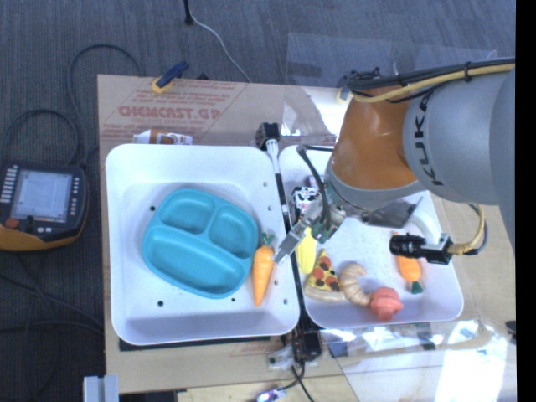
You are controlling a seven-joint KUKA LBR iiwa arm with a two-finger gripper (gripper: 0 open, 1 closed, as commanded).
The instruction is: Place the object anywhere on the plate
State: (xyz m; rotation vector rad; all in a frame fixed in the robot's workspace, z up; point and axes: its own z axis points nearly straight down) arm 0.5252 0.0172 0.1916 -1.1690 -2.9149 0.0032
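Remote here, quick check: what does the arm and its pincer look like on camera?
The arm is a bulky grey casing with an orange band above the wrist and dark KUKA lettering on its side. Black and yellow cables run along its top. The pincer is small, slim and metallic grey.

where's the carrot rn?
In the camera view, the carrot lies in the left bin, against its right wall, just right of the blue plate and touching its edge, not on it.

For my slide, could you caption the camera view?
KUKA arm's gripper over the bins' divider, toy carrot beside the blue plate.
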